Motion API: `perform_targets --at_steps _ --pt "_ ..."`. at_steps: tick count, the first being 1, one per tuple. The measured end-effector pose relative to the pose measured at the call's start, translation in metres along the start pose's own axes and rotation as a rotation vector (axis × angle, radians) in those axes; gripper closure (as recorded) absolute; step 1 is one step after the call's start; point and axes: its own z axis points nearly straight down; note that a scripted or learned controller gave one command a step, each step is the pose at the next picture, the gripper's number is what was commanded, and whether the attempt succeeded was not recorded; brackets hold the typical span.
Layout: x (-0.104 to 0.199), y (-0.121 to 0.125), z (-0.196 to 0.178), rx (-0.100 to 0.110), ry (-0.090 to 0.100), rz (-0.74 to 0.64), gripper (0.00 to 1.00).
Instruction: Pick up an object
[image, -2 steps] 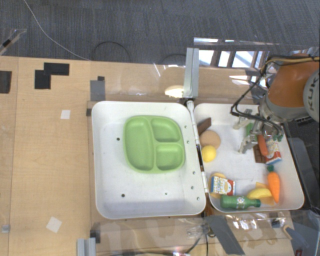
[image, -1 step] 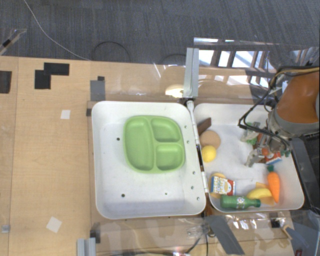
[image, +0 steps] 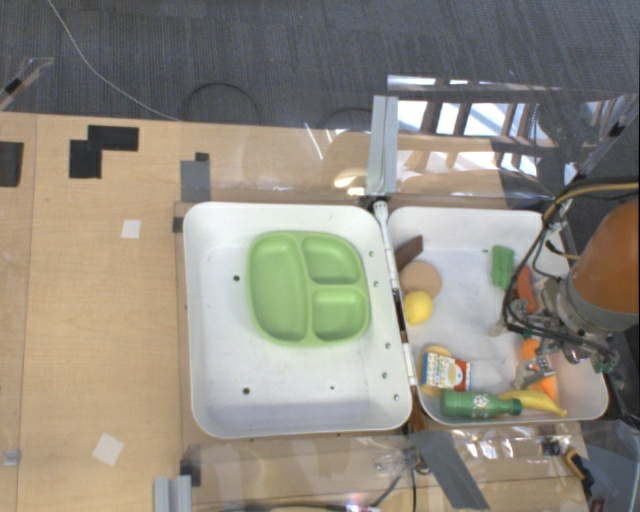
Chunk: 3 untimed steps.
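The right bin (image: 455, 255) holds several objects. A brown egg-shaped item (image: 421, 277) lies beside a yellow lemon (image: 417, 307). A green block (image: 501, 266) sits toward the back. A small carton (image: 446, 371), a green bottle (image: 478, 404) and a yellow banana (image: 535, 401) lie along the front wall. An orange piece (image: 546, 385) sits at the front right. My gripper (image: 535, 366) hangs low over that front right corner, right above the orange piece and the banana. The arm's orange band (image: 612, 268) covers the bin's right side.
The left bin (image: 215, 390) bears a green divided plate (image: 307, 287) in its middle. A metal post (image: 382, 140) stands behind the wall between the bins. Black cables (image: 553, 235) loop beside the arm. Wooden bench surface stretches to the left.
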Motion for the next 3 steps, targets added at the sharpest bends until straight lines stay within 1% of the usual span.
perform_targets --at_steps 1,2,3 --pt "-0.006 0.000 -0.014 0.006 -0.018 -0.006 1.00" --pt "-0.006 0.000 -0.014 0.006 -0.017 -0.007 0.00" --pt "-0.024 -0.008 0.001 -0.002 0.002 0.025 0.00"
